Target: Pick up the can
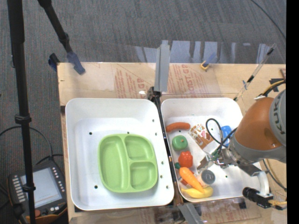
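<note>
The can (208, 176) is lying in the right bin (201, 104), near its front wall, end-on toward you, grey top showing. It is sitting just right of the carrot (190, 178), above the banana (198, 192), below the snack packet (202, 135). The gripper (216, 158) is hanging just above and right of the can, close but apparently not on it; you cannot tell its state from here. You are looking at a pick not yet made: the can is resting on the bin floor. Descent, grasp and lift are all remaining.
</note>
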Action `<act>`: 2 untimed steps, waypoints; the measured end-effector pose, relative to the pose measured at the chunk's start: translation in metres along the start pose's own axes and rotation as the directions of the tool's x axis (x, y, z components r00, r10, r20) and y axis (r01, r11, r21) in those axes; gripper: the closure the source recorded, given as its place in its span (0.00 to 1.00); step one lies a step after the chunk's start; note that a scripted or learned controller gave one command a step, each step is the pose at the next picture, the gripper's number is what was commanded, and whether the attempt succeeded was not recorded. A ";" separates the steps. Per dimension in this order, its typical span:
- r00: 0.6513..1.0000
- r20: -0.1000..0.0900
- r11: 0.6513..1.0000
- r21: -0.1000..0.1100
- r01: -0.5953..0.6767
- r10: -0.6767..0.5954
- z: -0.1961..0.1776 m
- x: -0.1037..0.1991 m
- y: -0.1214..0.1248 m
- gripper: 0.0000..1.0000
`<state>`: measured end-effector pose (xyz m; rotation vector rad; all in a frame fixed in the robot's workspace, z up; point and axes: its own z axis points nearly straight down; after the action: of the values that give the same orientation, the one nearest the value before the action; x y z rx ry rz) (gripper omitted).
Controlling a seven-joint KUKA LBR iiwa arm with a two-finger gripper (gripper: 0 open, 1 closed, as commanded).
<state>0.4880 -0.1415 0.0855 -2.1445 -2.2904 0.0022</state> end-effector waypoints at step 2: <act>1.000 -0.001 1.000 0.003 -0.007 0.007 -0.008 -0.002 -0.001 0.00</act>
<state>0.4871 -0.1432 0.0937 -2.1511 -2.2803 0.0035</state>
